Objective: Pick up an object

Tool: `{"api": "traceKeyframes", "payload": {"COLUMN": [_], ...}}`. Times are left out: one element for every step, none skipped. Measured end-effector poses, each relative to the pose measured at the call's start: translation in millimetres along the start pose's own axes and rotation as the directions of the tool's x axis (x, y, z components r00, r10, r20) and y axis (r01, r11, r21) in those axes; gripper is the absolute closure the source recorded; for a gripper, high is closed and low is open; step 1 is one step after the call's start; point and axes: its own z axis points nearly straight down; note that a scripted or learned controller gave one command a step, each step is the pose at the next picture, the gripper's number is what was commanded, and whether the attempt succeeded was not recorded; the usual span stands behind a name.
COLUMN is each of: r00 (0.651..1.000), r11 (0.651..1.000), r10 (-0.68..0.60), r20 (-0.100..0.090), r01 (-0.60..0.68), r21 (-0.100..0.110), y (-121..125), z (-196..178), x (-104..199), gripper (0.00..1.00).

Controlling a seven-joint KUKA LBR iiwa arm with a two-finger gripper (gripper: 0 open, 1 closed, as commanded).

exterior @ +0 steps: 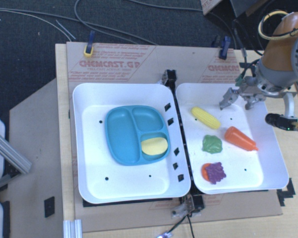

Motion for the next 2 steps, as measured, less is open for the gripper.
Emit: {"api": "traceKeyframes", "payload": {"r00": [1.000, 1.000], "r11": [1.000, 1.000], "r10": [-0.001, -0.001], "r20": [0.002, 0.004], "r01": [0.001, 0.001], "r21": [-0.009, -0.014], "y": [2.2, 2.1], "z": [-15.3, -80.7], "x": [-0.5, 0.1], "gripper": [1.00, 1.00]}}
